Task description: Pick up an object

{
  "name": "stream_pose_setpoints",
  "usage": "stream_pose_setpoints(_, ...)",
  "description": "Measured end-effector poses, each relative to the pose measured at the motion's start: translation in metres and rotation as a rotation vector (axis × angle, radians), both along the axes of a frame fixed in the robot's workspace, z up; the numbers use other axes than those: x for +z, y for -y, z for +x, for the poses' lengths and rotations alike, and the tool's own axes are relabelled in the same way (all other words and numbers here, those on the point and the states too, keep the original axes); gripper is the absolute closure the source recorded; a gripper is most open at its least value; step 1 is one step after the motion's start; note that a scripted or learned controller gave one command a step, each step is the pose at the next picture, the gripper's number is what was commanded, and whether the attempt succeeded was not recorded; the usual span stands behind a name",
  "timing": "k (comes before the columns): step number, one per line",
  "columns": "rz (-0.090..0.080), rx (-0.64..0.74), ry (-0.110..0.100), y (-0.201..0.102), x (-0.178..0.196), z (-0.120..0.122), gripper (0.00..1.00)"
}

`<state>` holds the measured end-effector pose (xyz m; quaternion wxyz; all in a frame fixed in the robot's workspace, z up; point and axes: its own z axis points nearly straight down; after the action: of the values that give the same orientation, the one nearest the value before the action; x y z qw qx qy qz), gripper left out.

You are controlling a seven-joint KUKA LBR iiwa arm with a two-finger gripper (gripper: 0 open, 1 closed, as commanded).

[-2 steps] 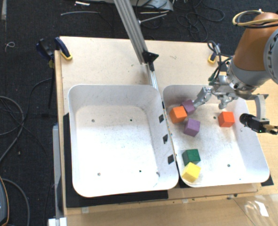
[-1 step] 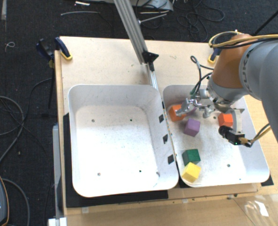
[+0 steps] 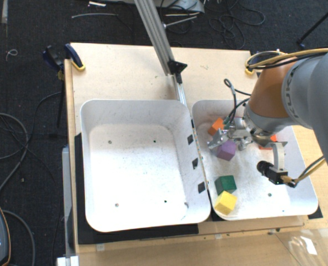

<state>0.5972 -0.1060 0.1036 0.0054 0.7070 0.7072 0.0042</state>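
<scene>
Purple block [image 3: 226, 150], right bin [image 3: 297, 206], under gripper [image 3: 228, 139].

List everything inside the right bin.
The right bin holds a purple block beneath the gripper, an orange block, a green block and a yellow block. The arm covers its far right part.

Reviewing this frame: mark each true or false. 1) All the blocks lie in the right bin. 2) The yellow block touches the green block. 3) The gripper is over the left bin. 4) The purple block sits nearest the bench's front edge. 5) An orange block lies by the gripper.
1) True: the purple block, green block, yellow block and orange block all lie in the right bin.
2) True: they sit corner to corner.
3) False: the gripper is over the right bin, above the purple block.
4) False: the yellow block is nearest.
5) True.
</scene>
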Motion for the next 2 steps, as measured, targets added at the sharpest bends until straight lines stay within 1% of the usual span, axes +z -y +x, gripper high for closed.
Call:
stream_pose_setpoints(1, 0.002, -0.001, -0.013, -0.001, 0.002, -0.004, 1.00)
stream_pose_setpoints(2, 0.005, 0.011, -0.005, -0.098, 0.097, 0.001, 1.00)
